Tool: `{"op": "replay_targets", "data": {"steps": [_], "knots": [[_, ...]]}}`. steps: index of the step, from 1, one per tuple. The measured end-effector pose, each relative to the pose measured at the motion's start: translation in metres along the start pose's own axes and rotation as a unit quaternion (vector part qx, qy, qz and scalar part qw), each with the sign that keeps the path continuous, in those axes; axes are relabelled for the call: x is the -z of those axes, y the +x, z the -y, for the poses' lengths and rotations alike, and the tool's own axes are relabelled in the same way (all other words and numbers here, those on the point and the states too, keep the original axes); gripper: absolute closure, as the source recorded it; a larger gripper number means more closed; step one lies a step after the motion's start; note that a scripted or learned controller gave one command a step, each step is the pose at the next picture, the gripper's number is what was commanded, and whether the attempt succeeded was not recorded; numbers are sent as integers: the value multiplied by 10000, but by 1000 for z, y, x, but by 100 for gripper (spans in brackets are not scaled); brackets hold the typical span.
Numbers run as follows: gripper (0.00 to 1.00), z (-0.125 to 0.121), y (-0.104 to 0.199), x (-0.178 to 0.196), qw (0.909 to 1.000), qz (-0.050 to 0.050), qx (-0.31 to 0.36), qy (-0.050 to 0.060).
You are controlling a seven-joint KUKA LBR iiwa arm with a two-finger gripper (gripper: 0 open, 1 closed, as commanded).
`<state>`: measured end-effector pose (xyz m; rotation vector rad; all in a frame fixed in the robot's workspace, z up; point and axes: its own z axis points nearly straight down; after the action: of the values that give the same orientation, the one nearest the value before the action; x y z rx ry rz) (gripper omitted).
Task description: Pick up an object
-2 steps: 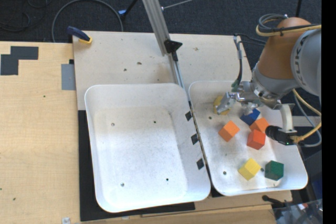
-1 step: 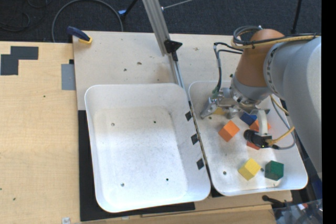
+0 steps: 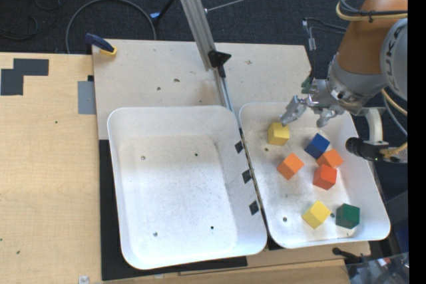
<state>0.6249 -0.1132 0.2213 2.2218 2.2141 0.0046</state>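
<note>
In the right bin (image 3: 373, 209) lie several small blocks: a yellow block (image 3: 278, 134) at the back left, a blue block (image 3: 317, 145), an orange block (image 3: 289, 165), a small orange block (image 3: 331, 158) touching a red block (image 3: 325, 177), a second yellow block (image 3: 316, 214) and a dark green block (image 3: 347, 216) at the front. My gripper (image 3: 308, 116) hangs over the bin's back part, just right of and above the back yellow block. Its fingers (image 3: 291, 112) are spread open and nothing is between them.
The left bin (image 3: 133, 123) stands beside the right one, separated by a rim with black clips (image 3: 245, 175). A slanted aluminium rail (image 3: 196, 16) rises behind the bins. A yellow-and-blue clamp (image 3: 101, 44) sits at the bench's back left corner.
</note>
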Motion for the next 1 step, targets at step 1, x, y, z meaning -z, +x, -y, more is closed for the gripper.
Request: {"op": "replay_targets", "data": {"steps": [1], "knots": [[0, -21, 15, -114, 10000, -16, 40, 78]]}}
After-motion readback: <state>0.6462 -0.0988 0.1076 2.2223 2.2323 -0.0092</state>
